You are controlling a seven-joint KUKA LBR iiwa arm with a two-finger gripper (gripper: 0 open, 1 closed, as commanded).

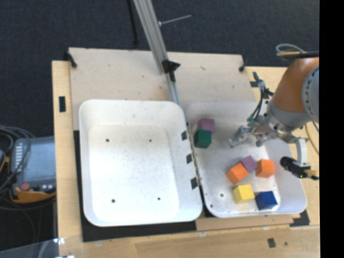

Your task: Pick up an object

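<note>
Pincer (pixel 248 138) hovers over the right bin (pixel 215 198), can't tell if it's open or closed. Purple cube (pixel 248 163) sits just below it, touching the orange cube (pixel 237 173).

floor (pixel 64 15): dark carpet | bench (pixel 134 69): pale wood (slanted metal rail (pixel 150 26) above) | pendant (pixel 32 163): left
</note>
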